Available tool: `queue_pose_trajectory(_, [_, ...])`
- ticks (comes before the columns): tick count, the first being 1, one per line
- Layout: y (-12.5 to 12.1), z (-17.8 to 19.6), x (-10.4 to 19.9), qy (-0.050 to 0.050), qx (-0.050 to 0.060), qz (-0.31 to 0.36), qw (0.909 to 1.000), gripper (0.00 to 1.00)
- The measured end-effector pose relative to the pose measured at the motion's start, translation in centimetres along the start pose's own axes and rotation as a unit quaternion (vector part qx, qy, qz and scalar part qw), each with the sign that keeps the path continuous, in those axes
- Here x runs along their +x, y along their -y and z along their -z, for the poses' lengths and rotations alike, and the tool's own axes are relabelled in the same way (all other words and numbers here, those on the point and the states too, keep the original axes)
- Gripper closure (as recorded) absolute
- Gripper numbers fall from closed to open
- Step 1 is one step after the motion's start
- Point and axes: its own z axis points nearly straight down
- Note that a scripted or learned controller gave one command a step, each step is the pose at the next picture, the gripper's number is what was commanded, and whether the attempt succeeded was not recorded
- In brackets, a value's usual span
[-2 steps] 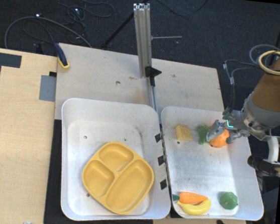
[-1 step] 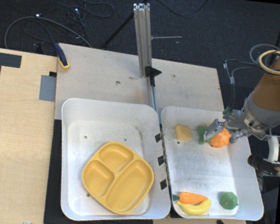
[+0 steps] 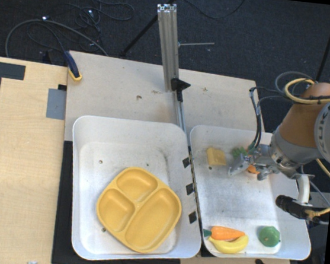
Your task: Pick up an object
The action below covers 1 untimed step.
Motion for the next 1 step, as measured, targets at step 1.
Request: queue_pose_trajectory(1, [-0.12, -2.43, -0.08, 0.001, -0.005, 0.0, 1.0, 0.0])
